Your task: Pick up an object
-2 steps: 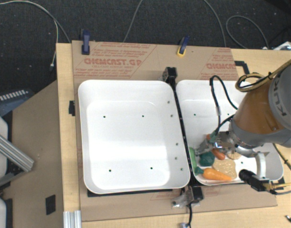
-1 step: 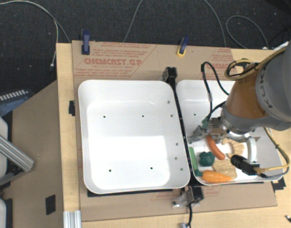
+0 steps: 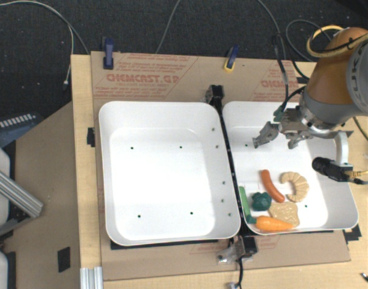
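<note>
The right bin [image 3: 328, 218] holds several toy foods near its front: a red sausage [image 3: 272, 185], a tan croissant-like piece [image 3: 295, 185], a dark green vegetable [image 3: 260, 201], a beige cracker [image 3: 285, 212], an orange carrot [image 3: 273, 224] and a thin green stick [image 3: 244, 205] along the left wall. My gripper [image 3: 279, 135] hangs over the back half of the right bin, well behind the foods. Its two fingers are spread apart with nothing between them.
The left bin [image 3: 166, 173] sits beside the right one on a cardboard sheet [image 3: 148, 77]. Blue and yellow clamps [image 3: 107, 53] hold the sheet's far edge. A black clip [image 3: 215, 94] stands between the bins at the back. Cables run across the dark floor behind.
</note>
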`<move>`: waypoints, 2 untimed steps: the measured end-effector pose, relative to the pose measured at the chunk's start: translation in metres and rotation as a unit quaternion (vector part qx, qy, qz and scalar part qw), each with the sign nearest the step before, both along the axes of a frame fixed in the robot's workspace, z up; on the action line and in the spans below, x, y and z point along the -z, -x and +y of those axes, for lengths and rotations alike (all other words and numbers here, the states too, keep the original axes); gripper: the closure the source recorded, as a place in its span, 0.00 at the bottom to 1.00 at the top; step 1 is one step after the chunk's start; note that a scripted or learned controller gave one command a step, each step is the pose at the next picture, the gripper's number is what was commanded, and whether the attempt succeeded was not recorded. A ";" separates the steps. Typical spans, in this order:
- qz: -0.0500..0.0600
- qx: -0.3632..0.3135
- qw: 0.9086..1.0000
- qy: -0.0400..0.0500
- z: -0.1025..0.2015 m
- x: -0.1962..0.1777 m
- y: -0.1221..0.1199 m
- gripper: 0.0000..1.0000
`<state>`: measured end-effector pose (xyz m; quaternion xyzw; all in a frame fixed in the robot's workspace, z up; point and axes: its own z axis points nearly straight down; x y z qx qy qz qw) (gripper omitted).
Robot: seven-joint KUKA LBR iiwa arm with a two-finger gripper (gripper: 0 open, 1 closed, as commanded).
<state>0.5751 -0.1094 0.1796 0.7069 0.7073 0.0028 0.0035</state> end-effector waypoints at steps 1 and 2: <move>0.008 0.001 1.000 -0.001 0.009 0.063 0.069 0.00; 0.005 0.000 1.000 -0.001 0.002 0.096 0.061 0.00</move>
